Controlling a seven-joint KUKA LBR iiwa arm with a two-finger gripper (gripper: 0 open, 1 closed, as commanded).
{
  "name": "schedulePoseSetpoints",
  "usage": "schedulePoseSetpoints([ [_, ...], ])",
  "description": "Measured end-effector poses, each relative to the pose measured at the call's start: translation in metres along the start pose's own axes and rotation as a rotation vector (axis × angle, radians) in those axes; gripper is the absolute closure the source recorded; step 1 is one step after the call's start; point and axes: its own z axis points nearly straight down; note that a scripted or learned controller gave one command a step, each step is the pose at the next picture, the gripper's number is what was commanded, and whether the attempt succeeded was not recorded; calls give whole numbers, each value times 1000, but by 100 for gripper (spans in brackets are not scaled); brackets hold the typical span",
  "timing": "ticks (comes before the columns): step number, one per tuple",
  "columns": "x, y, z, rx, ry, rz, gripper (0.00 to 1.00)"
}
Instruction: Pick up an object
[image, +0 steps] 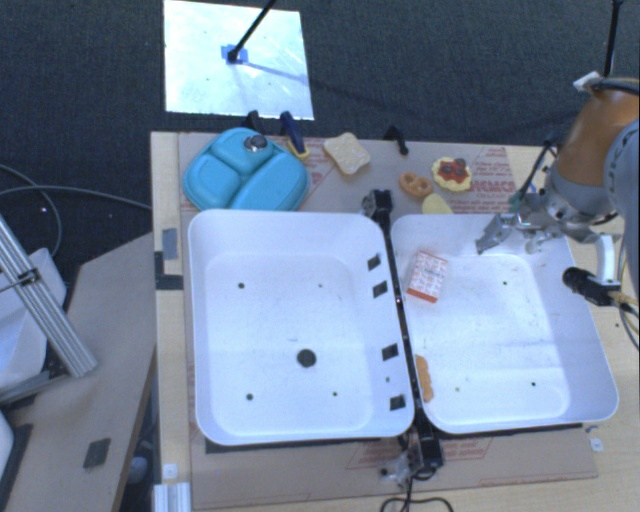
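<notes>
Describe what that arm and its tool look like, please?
The arm is a rounded, mostly grey machine with an orange band above the wrist. Its tool is small, grey metal, ending in thin prongs. A dark cable runs beside the arm, and a black and white part juts out below it.

Dark carpet floor (80, 90); pale side table (100, 330).

Bench (250, 470) under two white bins (290, 330).
</notes>
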Motion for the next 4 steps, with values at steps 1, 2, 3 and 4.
schedulePoseSetpoints([
  [1, -6, -61, 34, 5, 3, 3, 0],
  [2, -7, -58, 20, -2, -1, 1, 100],
  [3, 120, -52, 26, 9, 9, -10, 100],
  [4, 188, -104, -71, 8, 9, -6, 100],
])
